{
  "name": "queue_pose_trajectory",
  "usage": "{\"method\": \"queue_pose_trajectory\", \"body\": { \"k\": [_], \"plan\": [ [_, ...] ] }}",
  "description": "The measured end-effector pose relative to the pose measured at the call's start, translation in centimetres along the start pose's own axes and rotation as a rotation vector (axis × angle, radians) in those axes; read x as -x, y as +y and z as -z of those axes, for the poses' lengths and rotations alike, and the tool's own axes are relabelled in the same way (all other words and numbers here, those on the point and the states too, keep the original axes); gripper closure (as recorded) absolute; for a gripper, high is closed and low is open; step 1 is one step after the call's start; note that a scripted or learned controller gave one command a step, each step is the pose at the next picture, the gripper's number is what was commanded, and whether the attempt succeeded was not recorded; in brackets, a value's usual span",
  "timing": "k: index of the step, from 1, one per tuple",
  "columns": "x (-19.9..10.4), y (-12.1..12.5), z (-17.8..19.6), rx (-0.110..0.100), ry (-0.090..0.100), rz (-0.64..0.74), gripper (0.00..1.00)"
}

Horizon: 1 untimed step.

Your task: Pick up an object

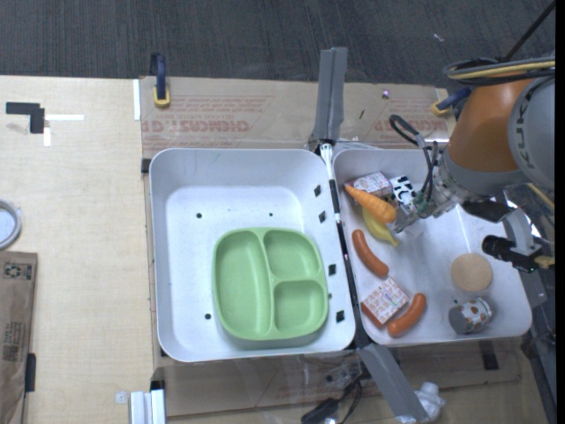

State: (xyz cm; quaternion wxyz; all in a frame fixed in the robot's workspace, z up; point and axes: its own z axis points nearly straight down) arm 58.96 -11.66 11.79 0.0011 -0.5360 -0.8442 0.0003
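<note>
Seen from above, my gripper hangs low in the right white bin, just beside a yellow banana and an orange carrot; I cannot tell its state. Two red sausages lie nearby. A green divided plastic plate sits in the left bin.

L bin: divided tray nr its front-right corner. R bin: carrot by back-left corner, box behind it, banana just in front; sausage along left edge; packet + 2nd sausage at front edge; ball and can nr front-right corner.
</note>
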Motion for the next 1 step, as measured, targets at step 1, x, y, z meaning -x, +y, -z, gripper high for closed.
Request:
{"method": "queue_pose_trajectory", "body": {
  "k": [1],
  "plan": [
    [-2.01, 6.35, 7.06, -0.001, -0.002, 0.225, 1.00]
  ]
}}
